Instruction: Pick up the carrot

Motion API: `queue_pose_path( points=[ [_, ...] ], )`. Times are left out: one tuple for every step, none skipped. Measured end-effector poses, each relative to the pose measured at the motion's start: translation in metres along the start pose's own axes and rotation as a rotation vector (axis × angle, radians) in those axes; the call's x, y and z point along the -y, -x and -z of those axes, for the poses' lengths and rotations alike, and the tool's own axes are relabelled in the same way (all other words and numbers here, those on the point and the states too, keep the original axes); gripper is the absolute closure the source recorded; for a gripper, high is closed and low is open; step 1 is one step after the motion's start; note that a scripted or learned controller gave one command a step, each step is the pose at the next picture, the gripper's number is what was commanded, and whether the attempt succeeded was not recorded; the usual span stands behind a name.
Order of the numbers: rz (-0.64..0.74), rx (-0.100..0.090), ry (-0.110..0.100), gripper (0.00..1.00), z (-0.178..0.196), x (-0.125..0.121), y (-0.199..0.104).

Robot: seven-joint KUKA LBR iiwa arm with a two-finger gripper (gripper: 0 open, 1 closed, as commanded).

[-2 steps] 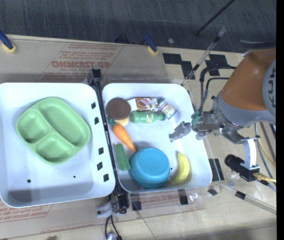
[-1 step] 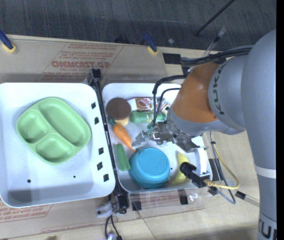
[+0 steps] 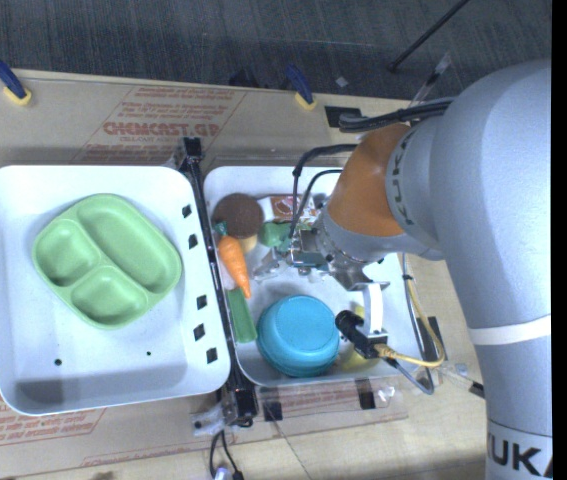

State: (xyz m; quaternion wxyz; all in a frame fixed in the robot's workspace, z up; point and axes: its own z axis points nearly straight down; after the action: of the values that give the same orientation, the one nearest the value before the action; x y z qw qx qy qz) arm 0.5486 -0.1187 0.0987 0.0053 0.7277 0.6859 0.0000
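The carrot lies in the right bin, close against that bin's left wall and the divider between the 2 bins. Its long axis runs roughly up-down in the camera view, with the thick end toward the far side and the tapered tip pointing toward the near edge, slightly right.

The pincer sits in the same bin, to the right of the carrot and near it, apart from it. Whether the pincer is open or closed cannot be told; the wrist and cabling mask it. Nothing is seen gripped.

Judgement: the coming move is a short travel leftward, with the grip set across the carrot's long axis.

Clearance is tight. A brown rounded item sits just beyond the thick end. A green stick-shaped item lies just beside the tip, probably touching it. The blue bowl stands near, to the lower right. The bin wall limits room on the carrot's left side.
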Motion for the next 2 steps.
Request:
queue_pose_path(
  points=[
    [0.056,-0.007,-0.088,0.0,-0.014,-0.075,-0.014],
    [0.025,0.008,-0.031,0.0,-0.009,-0.063,-0.021]
  ],
)
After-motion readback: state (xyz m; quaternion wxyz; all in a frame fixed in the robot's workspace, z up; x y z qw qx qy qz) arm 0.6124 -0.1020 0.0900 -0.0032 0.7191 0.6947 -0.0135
